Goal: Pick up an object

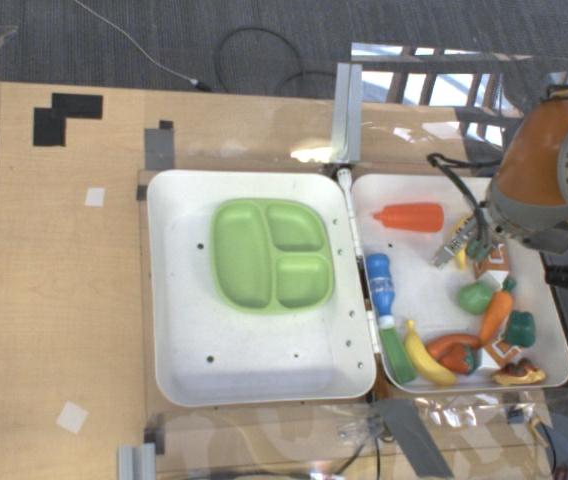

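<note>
The worktop [54,298] carries two white bins; the left bin [179,368] holds a green divided plate [269,253]. The arm [554,168] enters at the right of the frame over the right bin [414,258]. Its tool [461,248], spread impossible to tell, hovers just below-right of the orange bottle [411,217], which lies lengthwise left to right. The carrot [496,313] lies lower right.

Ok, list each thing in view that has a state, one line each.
green divided plate: upright, in the left bin
orange bottle: lying on its side, right bin
blue bottle: lying along the bin's left wall
banana: lying flat
carrot: lying flat
gripper: low over the right bin
</note>
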`<state>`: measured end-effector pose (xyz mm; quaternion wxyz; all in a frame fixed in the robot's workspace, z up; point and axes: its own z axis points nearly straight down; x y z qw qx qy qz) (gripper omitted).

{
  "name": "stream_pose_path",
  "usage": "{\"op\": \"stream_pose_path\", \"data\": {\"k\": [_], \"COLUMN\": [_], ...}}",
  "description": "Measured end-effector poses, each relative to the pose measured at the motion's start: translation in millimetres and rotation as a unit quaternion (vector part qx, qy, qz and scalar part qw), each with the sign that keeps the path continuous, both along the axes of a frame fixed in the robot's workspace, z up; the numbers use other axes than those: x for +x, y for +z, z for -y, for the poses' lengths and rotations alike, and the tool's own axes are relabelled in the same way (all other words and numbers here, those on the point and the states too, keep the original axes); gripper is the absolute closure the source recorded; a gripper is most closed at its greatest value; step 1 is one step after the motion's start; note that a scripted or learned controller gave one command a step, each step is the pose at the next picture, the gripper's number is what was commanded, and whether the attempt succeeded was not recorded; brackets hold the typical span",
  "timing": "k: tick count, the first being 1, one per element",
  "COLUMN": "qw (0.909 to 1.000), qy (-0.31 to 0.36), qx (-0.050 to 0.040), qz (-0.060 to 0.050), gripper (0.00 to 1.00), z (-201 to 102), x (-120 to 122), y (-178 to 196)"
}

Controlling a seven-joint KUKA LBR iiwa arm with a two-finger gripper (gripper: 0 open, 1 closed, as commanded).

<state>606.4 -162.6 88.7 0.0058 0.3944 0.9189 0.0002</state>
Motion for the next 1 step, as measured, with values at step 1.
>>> {"op": "stream_pose_path", "data": {"k": [1], "qw": [1.0000], "qy": [0.007], "qx": [-0.0011], "qz": [0.005], "gripper": [1.00], "z": [-2.9], "x": [3.8], "y": [13.4]}}
